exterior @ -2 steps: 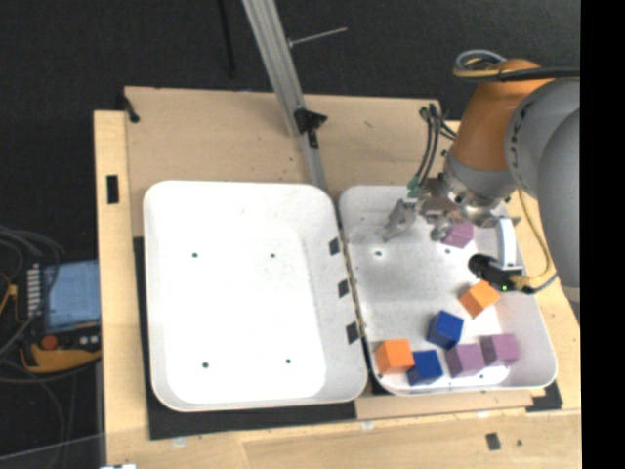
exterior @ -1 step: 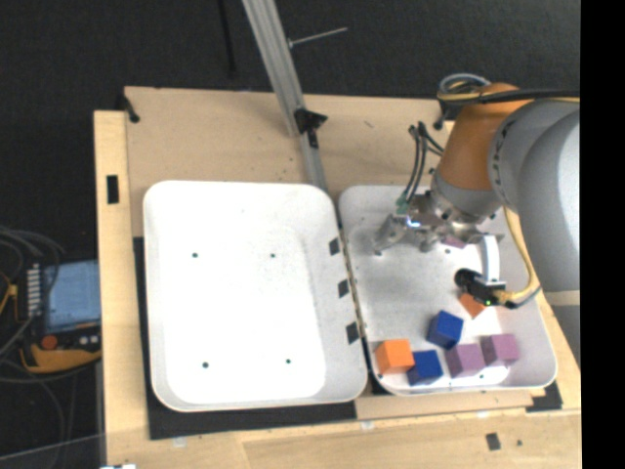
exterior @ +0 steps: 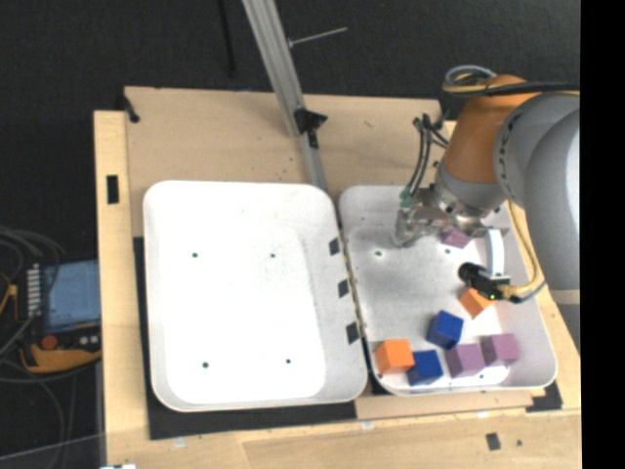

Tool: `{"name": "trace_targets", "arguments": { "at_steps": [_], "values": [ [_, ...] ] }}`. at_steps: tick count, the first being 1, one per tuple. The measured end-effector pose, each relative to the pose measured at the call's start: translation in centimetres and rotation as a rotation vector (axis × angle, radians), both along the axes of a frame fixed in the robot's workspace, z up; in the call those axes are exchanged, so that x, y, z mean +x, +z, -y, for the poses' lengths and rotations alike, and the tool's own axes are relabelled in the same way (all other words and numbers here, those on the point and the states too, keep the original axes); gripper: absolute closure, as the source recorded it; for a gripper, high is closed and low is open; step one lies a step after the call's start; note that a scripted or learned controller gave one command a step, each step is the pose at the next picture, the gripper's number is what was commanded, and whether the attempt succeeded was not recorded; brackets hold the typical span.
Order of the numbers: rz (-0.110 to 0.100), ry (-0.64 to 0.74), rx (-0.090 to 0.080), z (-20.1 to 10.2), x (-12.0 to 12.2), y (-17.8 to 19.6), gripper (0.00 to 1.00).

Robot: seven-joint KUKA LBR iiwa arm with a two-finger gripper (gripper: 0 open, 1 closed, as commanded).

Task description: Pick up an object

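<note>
My gripper (exterior: 407, 227) hangs low over the far part of the right bin (exterior: 391, 272), pointing left from the grey and orange wrist. A small purple block (exterior: 456, 237) lies just right of it, partly under the wrist. Several blocks sit at the bin's near end: an orange cube (exterior: 395, 355), a blue cube (exterior: 426, 367), a second blue cube (exterior: 446, 328), two purple cubes (exterior: 466, 359) (exterior: 503, 348), and an orange block (exterior: 476, 303) by the right wall. I see nothing held under the gripper.
The left bin (exterior: 239, 291) lies beside the right one, with small clips along the shared wall. A slanted metal pole (exterior: 283, 76) rises behind the bins. Cables and a black fitting (exterior: 485, 279) hang from the wrist near the orange block.
</note>
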State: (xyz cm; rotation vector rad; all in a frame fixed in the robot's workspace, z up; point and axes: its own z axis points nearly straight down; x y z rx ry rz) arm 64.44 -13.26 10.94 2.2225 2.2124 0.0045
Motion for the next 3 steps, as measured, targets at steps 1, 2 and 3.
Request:
{"name": "trace_targets", "arguments": {
  "at_steps": [1,2,3],
  "values": [
    [0.001,0.004,0.0,1.0,0.5,5.8,1.0],
    [0.002,0.007,0.0,1.4,0.9,12.3,1.0],
    [-0.001,0.008,0.001,1.6,1.0,15.2,1.0]
  ]
}}
